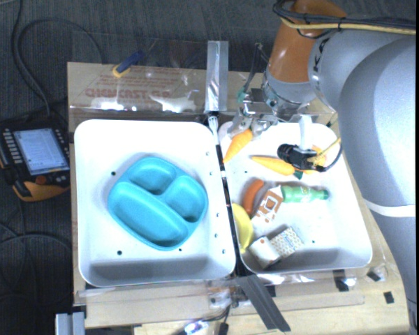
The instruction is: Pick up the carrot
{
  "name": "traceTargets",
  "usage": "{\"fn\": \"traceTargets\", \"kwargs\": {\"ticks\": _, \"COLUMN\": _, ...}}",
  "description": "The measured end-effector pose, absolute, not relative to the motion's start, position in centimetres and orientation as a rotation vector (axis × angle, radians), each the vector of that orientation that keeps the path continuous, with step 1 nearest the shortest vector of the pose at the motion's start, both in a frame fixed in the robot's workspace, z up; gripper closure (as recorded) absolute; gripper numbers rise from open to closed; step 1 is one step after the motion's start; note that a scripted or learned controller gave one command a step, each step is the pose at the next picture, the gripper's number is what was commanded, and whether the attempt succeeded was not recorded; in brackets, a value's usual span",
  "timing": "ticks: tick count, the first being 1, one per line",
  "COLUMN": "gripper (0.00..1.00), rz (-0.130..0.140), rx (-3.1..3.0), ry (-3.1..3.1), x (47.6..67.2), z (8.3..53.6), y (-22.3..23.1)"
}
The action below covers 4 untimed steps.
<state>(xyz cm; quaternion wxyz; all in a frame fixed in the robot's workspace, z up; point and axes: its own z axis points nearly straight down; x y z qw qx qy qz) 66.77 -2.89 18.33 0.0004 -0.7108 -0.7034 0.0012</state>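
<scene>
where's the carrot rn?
The carrot is at the far left corner of the right bin, tilted against the divider, just below the gripper and left of the yellow banana.

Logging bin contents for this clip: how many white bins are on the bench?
2. The left bin holds a blue divided tray; the right bin, beside it, holds the carrot and other items, some perhaps hidden under the arm.
</scene>
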Motion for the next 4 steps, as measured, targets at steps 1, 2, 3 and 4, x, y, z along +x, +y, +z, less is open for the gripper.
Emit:
{"fn": "traceTargets", "kwargs": {"ticks": 1, "gripper": 0.00, "rz": 0.004, "rx": -2.233, "ry": -2.209, "x": 66.8, "z": 18.3, "y": -2.9}}
{"fn": "traceTargets", "kwargs": {"ticks": 2, "gripper": 0.00, "rz": 0.006, "rx": -2.225, "ry": -2.218, "x": 63.0, "z": 18.3, "y": -8.5}}
{"fn": "traceTargets", "kwargs": {"ticks": 3, "gripper": 0.00, "rz": 0.001, "rx": -2.203, "ry": -2.239, "x": 63.6, "z": 9.3, "y": -11.1}}
{"fn": "traceTargets", "kwargs": {"ticks": 4, "gripper": 0.00, "rz": -0.009, "rx": -2.155, "ry": -2.302, "x": 59.9, "z": 9.0, "y": -10.7}}
